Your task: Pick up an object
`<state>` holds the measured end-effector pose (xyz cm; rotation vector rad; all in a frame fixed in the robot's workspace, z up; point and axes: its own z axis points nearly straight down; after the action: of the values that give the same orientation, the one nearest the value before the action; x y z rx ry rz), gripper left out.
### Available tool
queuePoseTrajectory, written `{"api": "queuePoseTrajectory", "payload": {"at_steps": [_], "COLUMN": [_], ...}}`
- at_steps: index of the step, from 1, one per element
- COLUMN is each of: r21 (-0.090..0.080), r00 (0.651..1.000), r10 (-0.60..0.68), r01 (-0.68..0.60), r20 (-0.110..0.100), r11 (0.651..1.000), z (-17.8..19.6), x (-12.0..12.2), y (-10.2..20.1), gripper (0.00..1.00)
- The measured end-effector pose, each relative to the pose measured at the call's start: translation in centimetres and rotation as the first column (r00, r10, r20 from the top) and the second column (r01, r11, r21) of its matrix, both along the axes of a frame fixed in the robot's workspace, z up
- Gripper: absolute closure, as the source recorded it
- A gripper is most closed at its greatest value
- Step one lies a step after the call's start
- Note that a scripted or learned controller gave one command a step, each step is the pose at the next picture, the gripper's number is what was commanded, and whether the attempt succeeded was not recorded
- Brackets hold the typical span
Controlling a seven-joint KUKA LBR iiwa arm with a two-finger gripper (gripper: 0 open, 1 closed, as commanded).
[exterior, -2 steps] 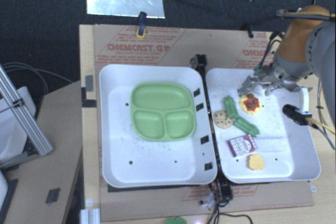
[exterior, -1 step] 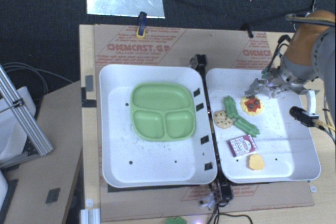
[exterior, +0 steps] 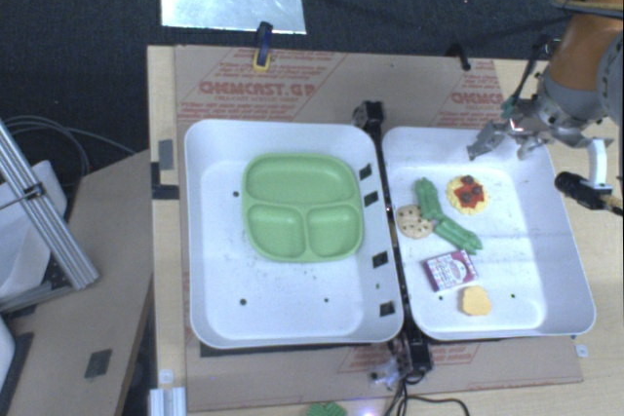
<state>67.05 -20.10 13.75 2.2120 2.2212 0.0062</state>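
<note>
Over the right bin's (exterior: 546, 239) far edge hangs the gripper (exterior: 505, 141), fingers spread and nothing between them. Nearest it in that bin sits a yellow piece topped with red (exterior: 468, 194), with a green pod (exterior: 427, 195) just beside it. A cookie (exterior: 414, 222) touches the pod's near end, a second pod (exterior: 458, 235) angles away, then a pink carton (exterior: 449, 270) and an orange chunk (exterior: 477, 302). Left of that bin, a green tray (exterior: 300, 208) fills the other bin (exterior: 210, 239).
</note>
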Motion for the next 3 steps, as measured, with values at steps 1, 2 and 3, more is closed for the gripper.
{"api": "queuePoseTrajectory", "payload": {"at_steps": [1,2,3], "r21": [0.003,0.002,0.001], "r00": [1.0,1.0,1.0], "r10": [-0.004,-0.003,0.003], "r01": [0.004,0.003,-0.003], "r20": [-0.007,-0.009,-0.001], "r11": [1.0,1.0,1.0], "z": [4.4,0.2,-5.4], "x": [-5.1,-5.7,0.1], "y": [1.4,1.2,2.0], "gripper": [0.0,0.0,0.0]}}
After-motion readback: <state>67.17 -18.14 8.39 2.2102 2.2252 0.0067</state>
